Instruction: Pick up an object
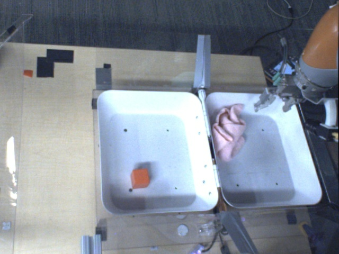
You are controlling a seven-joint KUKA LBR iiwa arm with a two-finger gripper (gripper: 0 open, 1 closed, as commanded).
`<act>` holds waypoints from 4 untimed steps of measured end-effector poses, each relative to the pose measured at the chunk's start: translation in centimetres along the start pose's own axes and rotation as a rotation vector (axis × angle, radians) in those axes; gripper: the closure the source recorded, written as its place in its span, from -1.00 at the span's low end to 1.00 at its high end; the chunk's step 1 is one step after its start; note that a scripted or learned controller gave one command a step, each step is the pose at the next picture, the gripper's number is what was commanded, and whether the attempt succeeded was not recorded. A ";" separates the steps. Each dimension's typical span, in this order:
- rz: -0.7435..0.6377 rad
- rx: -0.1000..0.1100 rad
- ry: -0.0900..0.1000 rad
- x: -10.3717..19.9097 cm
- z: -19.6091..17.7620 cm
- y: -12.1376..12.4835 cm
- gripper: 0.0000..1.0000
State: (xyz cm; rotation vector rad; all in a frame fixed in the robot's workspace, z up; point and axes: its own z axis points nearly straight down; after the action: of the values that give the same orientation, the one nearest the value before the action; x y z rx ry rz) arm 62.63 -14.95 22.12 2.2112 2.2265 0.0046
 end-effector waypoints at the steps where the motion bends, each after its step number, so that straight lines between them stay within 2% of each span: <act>1: -0.080 -0.009 0.000 5.9 12.8 3.2 -1.00; 2: -0.238 -0.015 -0.003 5.2 12.8 -2.9 -1.00; 3: -0.332 -0.006 -0.001 7.3 3.4 -8.3 -1.00; 4: -0.190 -0.005 0.000 4.6 12.5 -5.5 -1.00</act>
State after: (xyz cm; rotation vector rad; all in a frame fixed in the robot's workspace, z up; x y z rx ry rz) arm 57.13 -10.36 9.61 1.9872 2.4234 0.0096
